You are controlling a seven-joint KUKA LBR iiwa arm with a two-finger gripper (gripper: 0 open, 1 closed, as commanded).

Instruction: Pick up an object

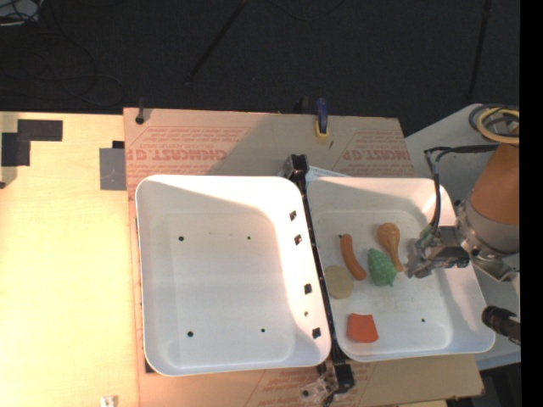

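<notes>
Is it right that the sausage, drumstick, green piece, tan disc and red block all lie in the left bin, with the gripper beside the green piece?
Not quite. The camera view shows them in the right bin, not the left; the rest stands.

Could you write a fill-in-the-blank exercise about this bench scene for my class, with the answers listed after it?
1. All the small items lie in the ___ bin.
2. The item nearest the gripper is the tan drumstick, and just below it lies a ___ leafy toy.
3. The orange-red sausage lies to the ___ of the leafy toy.
4. The red block lies nearest the bin's ___ rim.

Answers: right; green; left; front
</notes>
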